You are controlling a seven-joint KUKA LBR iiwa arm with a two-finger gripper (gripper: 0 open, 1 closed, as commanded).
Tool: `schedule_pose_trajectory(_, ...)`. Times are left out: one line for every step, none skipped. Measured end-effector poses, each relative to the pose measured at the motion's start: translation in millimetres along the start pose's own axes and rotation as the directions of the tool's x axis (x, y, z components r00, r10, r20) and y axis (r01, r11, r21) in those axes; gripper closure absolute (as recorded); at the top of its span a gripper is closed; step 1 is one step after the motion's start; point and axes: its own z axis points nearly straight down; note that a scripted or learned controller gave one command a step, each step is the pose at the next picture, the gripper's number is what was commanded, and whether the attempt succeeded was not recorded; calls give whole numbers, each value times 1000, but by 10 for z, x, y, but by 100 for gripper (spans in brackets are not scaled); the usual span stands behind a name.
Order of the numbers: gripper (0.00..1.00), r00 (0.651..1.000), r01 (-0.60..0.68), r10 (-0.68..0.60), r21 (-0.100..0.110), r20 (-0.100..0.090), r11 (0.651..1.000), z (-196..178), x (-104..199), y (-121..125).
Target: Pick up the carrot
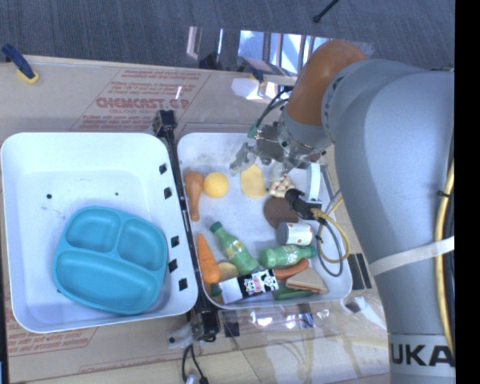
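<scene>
Against the right bin's left wall my carrot [207,259] lies ungrasped; whether the gripper [264,152] is open, I cannot tell.

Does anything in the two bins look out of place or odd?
Nothing looks damaged or spilled. The right bin is crowded: two green bottles lie on their sides, and the carrot lies against the left wall.
</scene>
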Motion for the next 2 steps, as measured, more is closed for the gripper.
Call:
schedule_pose_trajectory(100,1000,5,-5,3,0,1000,-97,7,2)
schedule_pose_trajectory(0,1000,6,-6,4,0,1000,-94,10,0)
